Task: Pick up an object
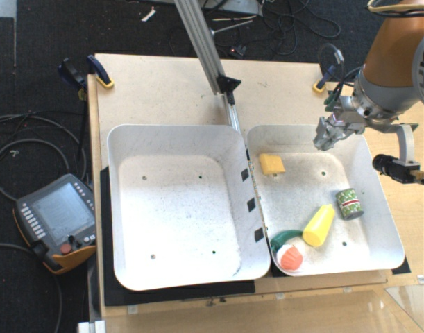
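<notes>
I see the gripper (327, 136) hanging over the right bin (385, 207) at its 12 o'clock rim; can't tell how it's set. Nothing visibly held. In that bin: yellow block (271, 164) toward 10 o'clock, green can (349, 203) at 3 o'clock, yellow bottle (318, 225) near 6 o'clock, orange-and-green toy (289, 251) at 7 o'clock, just beside the bottle. Left bin (128, 151) sits alongside at 9 o'clock

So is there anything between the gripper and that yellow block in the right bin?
Nothing visible. The gripper sits over the right bin's far edge, and bare white floor separates it from the small yellow block.
</notes>
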